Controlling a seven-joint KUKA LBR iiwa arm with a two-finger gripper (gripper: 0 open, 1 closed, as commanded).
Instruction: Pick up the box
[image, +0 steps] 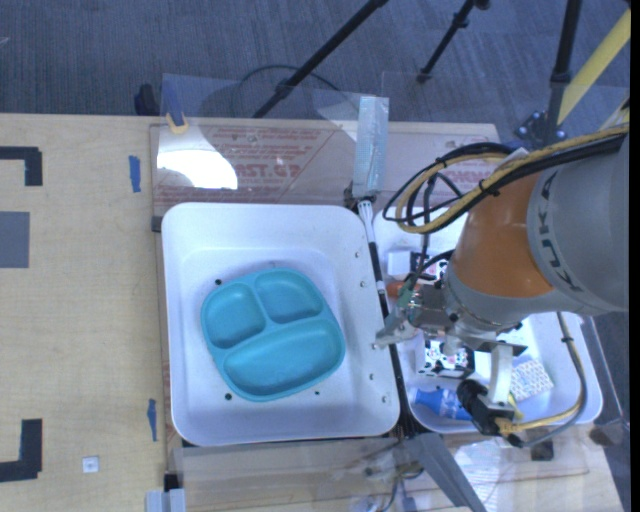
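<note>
Grey arm (580, 240) above right bin (590, 395) | teal tray (272, 330) well left of hand | hand (455, 350), finger state unclear | patterned box (530, 378) just right of hand; likely light, stiff; grip flat sides

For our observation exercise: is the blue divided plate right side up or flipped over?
Right side up: the blue divided plate lies flat in the left bin, its three compartments facing upward.
</note>
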